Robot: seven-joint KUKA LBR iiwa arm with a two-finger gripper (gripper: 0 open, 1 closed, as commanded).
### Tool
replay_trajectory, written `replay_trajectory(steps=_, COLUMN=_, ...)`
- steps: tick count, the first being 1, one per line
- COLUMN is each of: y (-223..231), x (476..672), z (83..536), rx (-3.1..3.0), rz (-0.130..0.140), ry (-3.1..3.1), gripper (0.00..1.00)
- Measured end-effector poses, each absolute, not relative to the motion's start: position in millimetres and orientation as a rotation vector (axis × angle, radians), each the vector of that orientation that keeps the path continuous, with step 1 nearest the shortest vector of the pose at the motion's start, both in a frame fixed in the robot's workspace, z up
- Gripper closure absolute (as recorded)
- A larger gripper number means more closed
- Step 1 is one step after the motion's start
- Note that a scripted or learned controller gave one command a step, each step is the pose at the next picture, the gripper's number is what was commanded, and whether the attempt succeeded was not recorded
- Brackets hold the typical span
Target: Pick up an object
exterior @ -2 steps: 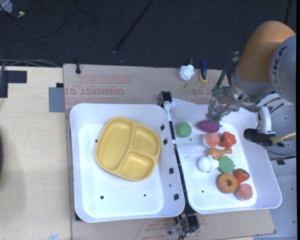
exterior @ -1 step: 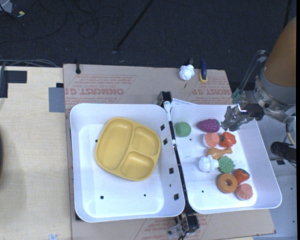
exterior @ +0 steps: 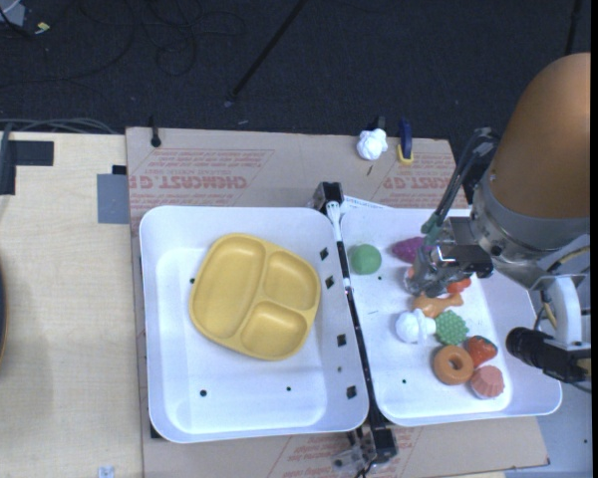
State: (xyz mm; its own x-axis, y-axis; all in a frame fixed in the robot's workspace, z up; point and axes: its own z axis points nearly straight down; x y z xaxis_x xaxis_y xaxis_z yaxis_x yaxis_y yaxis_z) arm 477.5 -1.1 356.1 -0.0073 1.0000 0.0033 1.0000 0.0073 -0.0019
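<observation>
The gripper hangs low over the toy food crowding the right bin's middle, presumably to grab one.

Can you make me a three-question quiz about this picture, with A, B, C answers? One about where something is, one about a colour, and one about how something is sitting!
1. Where is the yellow plate?
A. in the left bin
B. in the right bin
C. on the cardboard

2. What colour is the ball near the divider?
A. blue
B. green
C. black

3. How does the plate sit?
A. flat, hollows facing up
B. upside down
C. standing on its edge

Answers: 1 A, it lies inside the left bin. 2 B, the ball in the right bin is green. 3 A, its three hollows all face up.
</observation>
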Motion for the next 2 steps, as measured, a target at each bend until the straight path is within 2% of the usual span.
replay_trajectory(steps=1, y=82, x=476.1, z=418, rx=-2.212, rz=-0.008, ry=-2.232, gripper=1.0)
replay_trajectory(steps=2, y=32, x=476.2, z=497, rx=-2.229, rz=-0.008, ry=-2.221, gripper=1.0)
